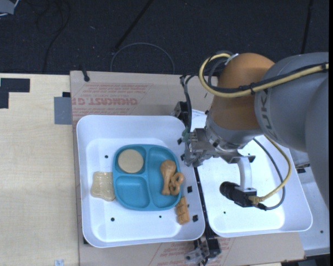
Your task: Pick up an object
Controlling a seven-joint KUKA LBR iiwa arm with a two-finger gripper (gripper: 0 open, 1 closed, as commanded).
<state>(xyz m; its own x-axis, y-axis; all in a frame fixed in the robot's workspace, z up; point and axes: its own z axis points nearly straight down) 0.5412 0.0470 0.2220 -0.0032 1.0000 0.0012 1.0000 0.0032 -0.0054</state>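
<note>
A blue divided tray lies in the left bin. In the tray's back compartment sits a round tan biscuit, and a brown twisted pretzel piece lies in its right compartment. A pale toast-like piece rests on the bin floor at the tray's left. At the tray's front right corner there is a small brown chunk. My gripper hangs over the wall between the two bins, just right of the pretzel, dark and hard to make out.
The right bin lies under the arm's orange wrist band. A black plug on a yellow cable hangs over that bin's floor. Cardboard lines the bench under both bins.
</note>
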